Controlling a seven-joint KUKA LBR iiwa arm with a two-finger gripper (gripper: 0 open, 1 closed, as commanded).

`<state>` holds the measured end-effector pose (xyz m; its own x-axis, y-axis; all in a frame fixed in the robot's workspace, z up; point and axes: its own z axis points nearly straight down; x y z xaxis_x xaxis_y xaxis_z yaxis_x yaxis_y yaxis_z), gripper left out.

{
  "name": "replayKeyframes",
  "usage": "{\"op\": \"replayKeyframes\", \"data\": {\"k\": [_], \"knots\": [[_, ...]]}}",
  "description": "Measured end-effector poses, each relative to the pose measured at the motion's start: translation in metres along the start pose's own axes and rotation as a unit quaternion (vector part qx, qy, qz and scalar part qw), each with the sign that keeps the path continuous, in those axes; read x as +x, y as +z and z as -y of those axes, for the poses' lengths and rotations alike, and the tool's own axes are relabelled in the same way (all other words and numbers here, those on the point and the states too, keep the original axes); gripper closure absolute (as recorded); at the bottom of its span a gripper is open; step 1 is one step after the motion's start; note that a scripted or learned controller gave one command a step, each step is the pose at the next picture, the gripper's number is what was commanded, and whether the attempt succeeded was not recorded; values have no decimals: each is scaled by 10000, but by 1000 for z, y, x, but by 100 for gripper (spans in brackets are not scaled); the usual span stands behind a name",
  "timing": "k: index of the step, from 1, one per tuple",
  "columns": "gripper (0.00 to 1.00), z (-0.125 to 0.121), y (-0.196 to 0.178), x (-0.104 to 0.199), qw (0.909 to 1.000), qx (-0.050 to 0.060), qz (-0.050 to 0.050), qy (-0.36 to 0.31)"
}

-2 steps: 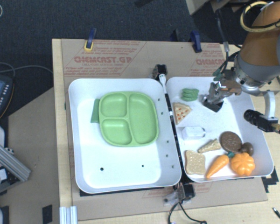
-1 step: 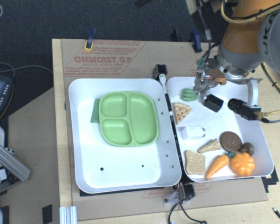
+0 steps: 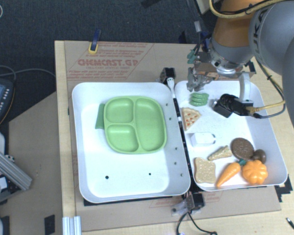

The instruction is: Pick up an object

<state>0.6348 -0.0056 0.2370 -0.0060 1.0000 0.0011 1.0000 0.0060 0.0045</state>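
Counter [image 3: 63, 106]: a brown board with red print, on a dark floor, carrying two white bins side by side.
Left bin [image 3: 88, 151]: holds a green divided plate [image 3: 135, 124]; a darker green edge [image 3: 99, 116] shows from under the plate at 9 o'clock, and I cannot tell what it is.
Right bin [image 3: 273, 146]: holds the toy foods.
Arm [image 3: 279, 28]: cut off by the top and right edges of the view.
End effector [image 3: 198, 85]: hangs at the right bin's 11 o'clock; cannot tell whether it is open or closed.
Green disc [image 3: 199, 99]: lies in the bin just at 6 o'clock of the end effector; contact cannot be judged.
Pizza slice [image 3: 190, 116]: at 7 o'clock of the disc, near the bin's left wall.
White block [image 3: 203, 139]: faint against the white bin.
Bread slice [image 3: 205, 170]: at the bin's 7 o'clock.
Carrot [image 3: 228, 174]: at 6 o'clock, touching the pumpkin [image 3: 255, 172].
Cookie [image 3: 242, 148]: just above both.
Small brown piece [image 3: 259, 155]: partly hidden behind the pumpkin.
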Motion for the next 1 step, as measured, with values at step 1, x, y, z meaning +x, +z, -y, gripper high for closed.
{"op": "replayKeyframes", "data": {"k": [1], "knots": [[100, -8, 24, 8, 10000, 38, 5, 23]]}}
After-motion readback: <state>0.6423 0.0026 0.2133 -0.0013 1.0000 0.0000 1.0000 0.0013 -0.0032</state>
